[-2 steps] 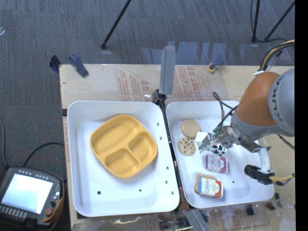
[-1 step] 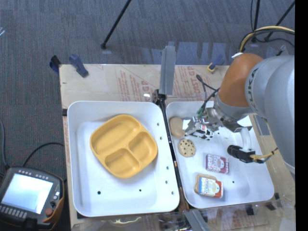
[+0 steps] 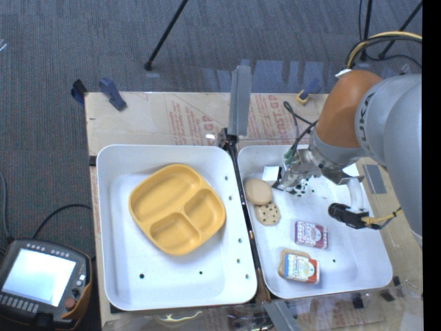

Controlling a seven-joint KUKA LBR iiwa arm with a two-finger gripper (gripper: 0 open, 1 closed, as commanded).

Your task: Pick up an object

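My gripper (image 3: 292,182) hangs low over the back of the right bin (image 3: 372,261), under the orange wrist band. Just left of it lies a tan round biscuit (image 3: 258,191), with a chocolate-chip cookie (image 3: 267,214) touching its front edge. A maroon packet (image 3: 311,234) lies flat near the middle of the bin. In front of that sits an orange-and-white packet (image 3: 299,266). A small white piece (image 3: 270,174) rests by the gripper's left side. I see nothing between the gripper and the bin floor that is clearly held.
The left bin (image 3: 117,267) holds a yellow divided plate (image 3: 177,208), tilted diagonally. A grey post (image 3: 240,109) stands behind the wall between the bins. The arm covers the right bin's back right corner.
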